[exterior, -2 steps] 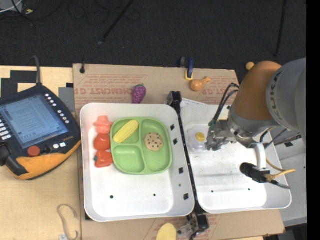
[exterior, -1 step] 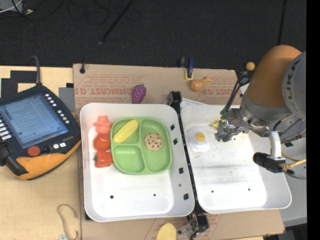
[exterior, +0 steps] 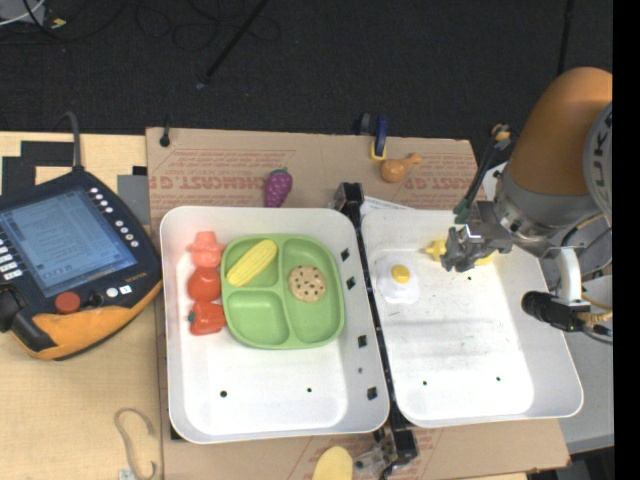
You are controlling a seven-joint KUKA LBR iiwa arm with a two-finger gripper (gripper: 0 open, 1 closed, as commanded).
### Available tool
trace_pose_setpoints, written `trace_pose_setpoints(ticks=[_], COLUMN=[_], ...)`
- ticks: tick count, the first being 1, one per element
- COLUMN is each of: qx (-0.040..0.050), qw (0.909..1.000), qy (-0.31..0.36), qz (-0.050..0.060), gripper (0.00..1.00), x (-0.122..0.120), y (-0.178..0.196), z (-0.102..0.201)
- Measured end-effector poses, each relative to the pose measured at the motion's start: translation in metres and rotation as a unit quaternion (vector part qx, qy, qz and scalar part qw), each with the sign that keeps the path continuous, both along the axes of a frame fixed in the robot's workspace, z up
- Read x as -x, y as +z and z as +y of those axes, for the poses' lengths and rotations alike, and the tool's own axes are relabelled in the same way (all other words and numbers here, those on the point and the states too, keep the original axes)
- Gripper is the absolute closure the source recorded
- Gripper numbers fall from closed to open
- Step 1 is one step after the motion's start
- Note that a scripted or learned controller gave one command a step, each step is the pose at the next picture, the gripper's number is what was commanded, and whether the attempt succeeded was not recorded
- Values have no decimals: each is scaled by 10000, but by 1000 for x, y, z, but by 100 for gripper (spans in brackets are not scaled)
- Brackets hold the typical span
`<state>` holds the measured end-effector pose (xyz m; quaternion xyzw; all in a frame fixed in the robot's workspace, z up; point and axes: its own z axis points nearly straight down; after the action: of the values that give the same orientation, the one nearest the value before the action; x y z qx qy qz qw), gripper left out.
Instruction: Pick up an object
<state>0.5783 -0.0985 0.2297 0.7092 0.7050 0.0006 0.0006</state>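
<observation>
Far to the claw's left we see a green divided plate (exterior: pixel 283 313) in the left bin (exterior: pixel 262 403), carrying a corn cob (exterior: pixel 249 261) and a cookie (exterior: pixel 306 284), with red toy pieces (exterior: pixel 204 283) just beyond it. Nearer, just left of the claw, a fried egg (exterior: pixel 400 276) lies in the right bin (exterior: pixel 480 378). The claw (exterior: pixel 461 259) hangs low over that bin's far edge, a yellow object (exterior: pixel 436 250) touching its left side; we cannot tell how it is set.

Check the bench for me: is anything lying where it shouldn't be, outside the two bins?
Yes. A purple grape bunch and a small orange-brown pear-shaped toy lie on the cardboard behind the bins, and a yellow item sits past the front edge. The gripper is over the right bin.
</observation>
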Motion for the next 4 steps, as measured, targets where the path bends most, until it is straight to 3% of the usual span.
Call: trace_pose_setpoints(ticks=[2, 3, 4], qx=[-9, 2, -2], qw=[10000, 10000, 10000], qy=[49, 26, 34], qz=[11, 24, 9], gripper=[100, 100, 100], x=[-43, -41, -41], y=[-1, -11, 6], z=[108, 98, 96])
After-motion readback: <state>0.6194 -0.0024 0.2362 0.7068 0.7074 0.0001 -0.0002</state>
